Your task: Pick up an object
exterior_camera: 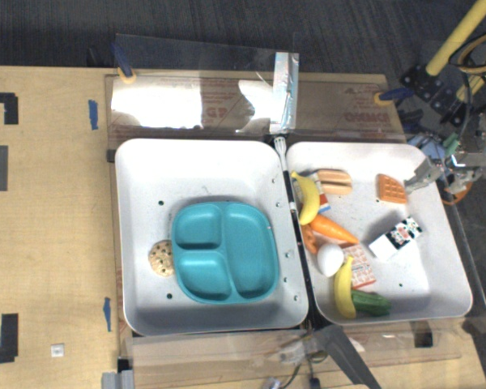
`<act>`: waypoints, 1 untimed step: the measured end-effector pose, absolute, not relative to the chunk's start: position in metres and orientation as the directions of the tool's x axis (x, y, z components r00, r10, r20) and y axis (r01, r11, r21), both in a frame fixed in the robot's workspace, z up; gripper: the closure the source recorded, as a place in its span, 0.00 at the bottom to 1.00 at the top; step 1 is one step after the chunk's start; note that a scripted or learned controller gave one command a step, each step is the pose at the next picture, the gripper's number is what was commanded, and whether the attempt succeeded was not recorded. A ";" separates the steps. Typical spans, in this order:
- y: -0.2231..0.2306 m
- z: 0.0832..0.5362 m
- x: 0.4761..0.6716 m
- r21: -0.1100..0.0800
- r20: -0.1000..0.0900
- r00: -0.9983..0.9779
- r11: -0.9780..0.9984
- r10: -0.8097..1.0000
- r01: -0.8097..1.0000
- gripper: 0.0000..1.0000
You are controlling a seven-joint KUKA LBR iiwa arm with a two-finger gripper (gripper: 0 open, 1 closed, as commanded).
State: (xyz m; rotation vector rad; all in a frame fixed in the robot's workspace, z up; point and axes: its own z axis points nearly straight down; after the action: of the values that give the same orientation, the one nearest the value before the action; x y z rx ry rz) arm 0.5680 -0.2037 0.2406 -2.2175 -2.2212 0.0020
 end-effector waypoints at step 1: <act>-0.170 0.132 0.523 -0.003 0.002 -0.049 0.049 0.999 0.999 0.00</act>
State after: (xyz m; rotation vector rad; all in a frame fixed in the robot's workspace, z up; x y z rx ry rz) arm 0.5232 -0.1699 0.1321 -2.1642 -2.2733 0.0013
